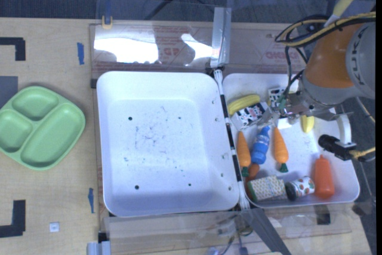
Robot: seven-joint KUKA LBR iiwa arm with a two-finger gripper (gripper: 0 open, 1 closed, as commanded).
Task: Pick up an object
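Blue plastic makes up the small bottle (261, 147), which has a white cap at its upper end and lies tilted in the right bin (352, 188), between two carrots. The gripper (285, 109) hangs just above the bottle's cap end; its fingers are too small and cluttered to read, so whether they are apart or together cannot be told — nothing can be made out between them.

That right bin is crowded. One orange carrot (243, 150) lies along its left wall, the other carrot (280, 147) just right of the bottle. Above them sit a yellow banana (245, 103) and a black-and-white printed card or packet (250, 114). A smaller yellow piece (307, 123) lies near the arm's wrist. Along the near wall rest a woven tan roll (267, 188), a small can-like item (301, 187) and an orange-red bottle (323, 176).

The left bin (119, 98) shows faint blue scribbles on its floor — a green divided plate (39, 127) sits on the bench well to its left
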